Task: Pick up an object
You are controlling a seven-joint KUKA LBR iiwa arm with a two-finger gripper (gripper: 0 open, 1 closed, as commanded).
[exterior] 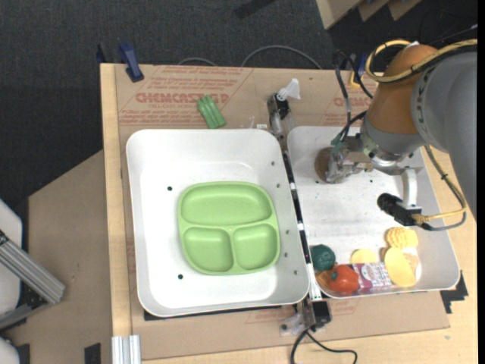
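My gripper (341, 165) is low in the far left part of the right bin (345, 226), hanging from the grey arm with its orange band (394, 101). A small brown rounded object (324, 162) lies right beside the gripper on its left, touching or nearly touching it. At the near edge of the same bin lie a dark green item (323, 257), a red tomato-like piece (342, 278), a pink-purple packet (373, 277) and yellow pieces (402, 260). These are well apart from the gripper.
The left bin (151, 203) holds a green divided plate (227, 227). A green clip (211, 112) and a blue clip (130, 61) lie on the cardboard behind the bins. A black part with a yellow cable (398, 209) hangs off the arm over the right bin.
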